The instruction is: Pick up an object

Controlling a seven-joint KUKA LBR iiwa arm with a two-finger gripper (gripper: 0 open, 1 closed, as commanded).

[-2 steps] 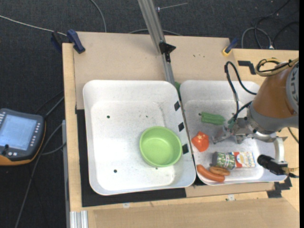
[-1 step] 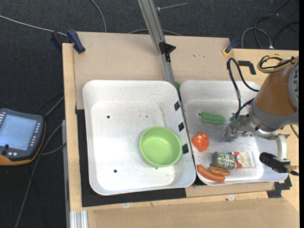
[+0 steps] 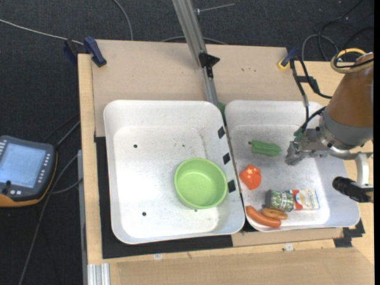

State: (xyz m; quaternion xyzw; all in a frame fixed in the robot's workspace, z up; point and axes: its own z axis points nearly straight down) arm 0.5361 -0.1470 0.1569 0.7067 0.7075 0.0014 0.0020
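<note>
Objects for picking: four items lie in the right bin (image 3: 332,177), none between the gripper's fingers.
Left bin (image 3: 127,159): white, shallow, speckled floor, left-centre of frame; touching the right bin along a shared edge.
Green bowl (image 3: 200,183): lime, round, upright, in the lower right part of the left bin.
Arm (image 3: 353,103): orange band over grey wrist, entering at the right edge of frame, above the right bin's upper right part.
Printed packet (image 3: 292,200): flat, with green, white and red printing; lower centre of the right bin.
Sausage-like piece (image 3: 263,217): orange-red, elongated, at the bin's lower left corner, just beside the packet.
Green vegetable piece (image 3: 265,148): dark green, oblong, lying roughly level, upper centre of the bin.
Red-orange piece (image 3: 251,177): small, rounded, green at its top, near the bin's left wall.
Gripper (image 3: 293,158): grey, pointing down and left, tips low over the bin floor, near the green vegetable piece's right end but apart from it; whether the fingers are spread or pressed together cannot be told.
</note>
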